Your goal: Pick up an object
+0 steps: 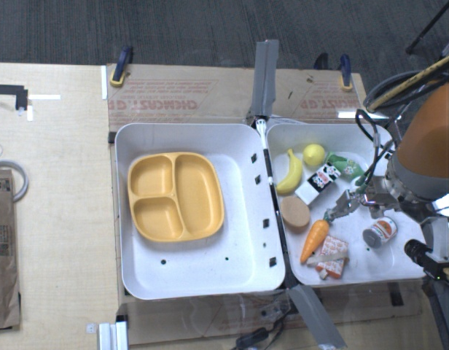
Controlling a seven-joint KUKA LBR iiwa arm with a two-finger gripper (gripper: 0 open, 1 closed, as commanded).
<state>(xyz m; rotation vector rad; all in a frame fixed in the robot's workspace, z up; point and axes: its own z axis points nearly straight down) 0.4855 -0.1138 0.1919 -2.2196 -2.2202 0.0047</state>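
The right bin [388, 265] holds a banana [289, 173], a lemon [314, 154], a green item [347, 166], a black-and-white carton [323, 179], a brown round piece [295, 212], a carrot [314, 239], a red-and-white packet [331, 257] and a small can [380, 232]. My gripper [341, 205] hangs over the middle of this bin, just right of the brown piece and above the carrot's top end. Its fingers [332, 213] point left and look open, with nothing between them. The can lies just to the right, under the wrist.
A yellow divided plate [176, 195] lies in the left bin [210, 279]. A grey divider bar [265, 86] runs between the bins at the back. Cables [377, 100] loop at the right bin's far corner. A brown paper bag [2, 246] sits at the bench's left edge.
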